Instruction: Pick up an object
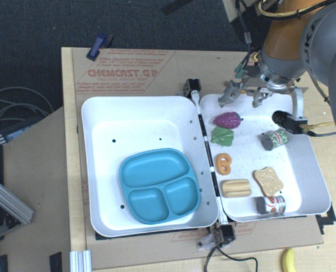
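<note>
Hand (246, 95) spread, empty — above right bin (320, 180) far edge; purple grapes (228, 119) just below, long axis left-right.

From my remote view, the arm (303, 33) runs off the top and right edges, so I see only its wrist end. A yellow object (289, 260) at the bottom is cut by the frame; I cannot identify it. The labels on the two small cans (274, 139) (271, 205) in the right bin (320, 177) are too small to read. Coiled cables (12, 115) on the left run off the edge. The metal rail (9, 200) at lower left is also cropped.
</note>
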`<action>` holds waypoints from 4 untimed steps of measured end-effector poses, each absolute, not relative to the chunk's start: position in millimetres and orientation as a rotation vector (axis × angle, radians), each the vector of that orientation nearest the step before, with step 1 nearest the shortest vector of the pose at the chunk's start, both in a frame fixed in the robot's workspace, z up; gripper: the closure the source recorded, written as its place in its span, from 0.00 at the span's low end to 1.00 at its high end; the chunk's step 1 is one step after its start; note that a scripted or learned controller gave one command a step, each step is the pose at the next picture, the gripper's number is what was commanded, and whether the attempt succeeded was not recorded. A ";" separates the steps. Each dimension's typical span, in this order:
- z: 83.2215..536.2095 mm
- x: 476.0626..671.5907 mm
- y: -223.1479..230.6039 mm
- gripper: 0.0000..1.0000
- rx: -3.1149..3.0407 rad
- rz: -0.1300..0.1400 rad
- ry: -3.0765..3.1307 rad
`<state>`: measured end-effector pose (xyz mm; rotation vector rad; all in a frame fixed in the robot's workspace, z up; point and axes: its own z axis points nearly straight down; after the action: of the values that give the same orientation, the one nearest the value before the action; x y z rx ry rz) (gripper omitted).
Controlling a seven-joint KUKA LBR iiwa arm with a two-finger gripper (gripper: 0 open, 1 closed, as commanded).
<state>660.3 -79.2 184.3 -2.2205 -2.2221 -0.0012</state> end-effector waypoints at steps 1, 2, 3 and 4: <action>184.8 639.1 -49.5 0.00 -2.218 0.001 -2.222; 122.0 640.3 -98.9 0.00 -2.221 0.003 -2.219; 84.2 666.3 -90.8 0.00 -2.221 -0.001 -2.222; 95.4 667.4 -90.6 1.00 -2.223 -0.004 -2.225</action>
<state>667.4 -90.6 95.4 -2.2230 -2.2247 -0.0043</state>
